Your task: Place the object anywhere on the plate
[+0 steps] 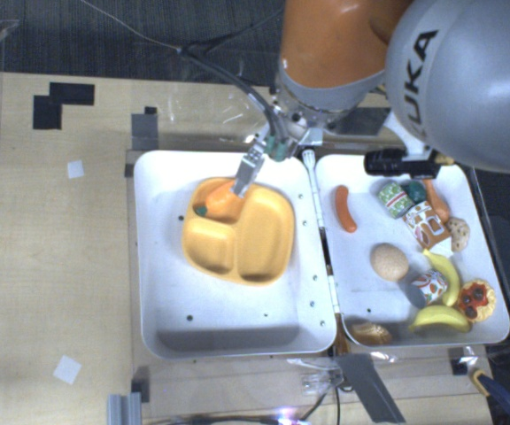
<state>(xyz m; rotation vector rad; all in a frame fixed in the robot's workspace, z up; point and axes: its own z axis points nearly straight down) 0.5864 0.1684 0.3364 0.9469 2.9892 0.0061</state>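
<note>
Camera view: reaching down from the upper right, claw (242, 177) over the far-left corner of the yellow plate (255, 237) in the left bin (162, 317). Cannot tell whether apart or together. Right at the tip, touching the plate's far-left compartment, an orange carrot-like object (221, 202) with a green end. In the right bin (494, 326): sausage (345, 209), bun (389, 261), banana (445, 304), small cartons (403, 198).
</note>
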